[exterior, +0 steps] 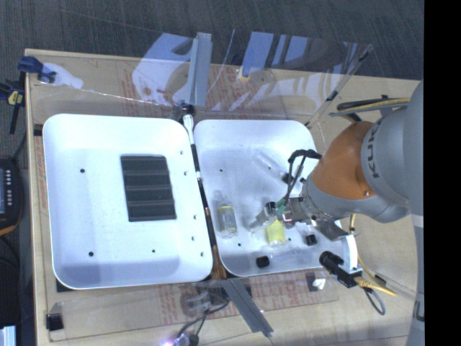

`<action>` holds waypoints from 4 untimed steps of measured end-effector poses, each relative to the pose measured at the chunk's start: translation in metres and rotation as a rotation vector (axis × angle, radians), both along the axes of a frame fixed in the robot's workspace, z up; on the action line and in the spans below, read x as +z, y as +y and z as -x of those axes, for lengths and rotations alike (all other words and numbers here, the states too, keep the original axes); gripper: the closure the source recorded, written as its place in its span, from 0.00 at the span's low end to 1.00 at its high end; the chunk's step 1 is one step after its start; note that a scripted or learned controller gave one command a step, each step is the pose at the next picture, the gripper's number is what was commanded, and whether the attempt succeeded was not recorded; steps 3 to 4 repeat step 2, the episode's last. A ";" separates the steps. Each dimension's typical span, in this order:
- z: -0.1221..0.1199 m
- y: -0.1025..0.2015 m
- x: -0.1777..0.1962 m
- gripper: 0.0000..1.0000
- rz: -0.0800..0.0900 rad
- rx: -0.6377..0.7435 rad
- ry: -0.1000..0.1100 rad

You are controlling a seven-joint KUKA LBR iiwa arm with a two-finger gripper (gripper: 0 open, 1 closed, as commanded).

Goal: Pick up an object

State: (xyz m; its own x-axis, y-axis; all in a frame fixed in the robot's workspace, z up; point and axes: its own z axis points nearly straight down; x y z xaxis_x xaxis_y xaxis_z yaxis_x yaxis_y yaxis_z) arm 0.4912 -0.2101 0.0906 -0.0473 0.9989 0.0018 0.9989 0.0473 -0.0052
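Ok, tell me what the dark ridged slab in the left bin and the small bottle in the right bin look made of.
Dark ridged slab: looks like matte rubber or plastic, dull black with no glare. Small bottle: probably clear plastic or glass, see-through with yellowish contents.

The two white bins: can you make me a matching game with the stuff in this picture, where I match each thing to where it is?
Things:
1. dark ribbed tray
2. small clear bottle
3. yellow object
4. small black piece

Places:
A. near the front edge of the right bin
B. in the middle of the left bin
C. right by the gripper in the right bin
D. in the right bin, close to the divider between the bins

Pairs: 1-B, 2-D, 3-C, 4-A
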 end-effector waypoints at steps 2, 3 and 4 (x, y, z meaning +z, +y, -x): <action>-0.066 0.058 0.110 1.00 0.000 0.032 -0.004; -0.066 0.058 0.110 1.00 0.000 0.032 -0.004; -0.066 0.058 0.110 1.00 0.000 0.032 -0.004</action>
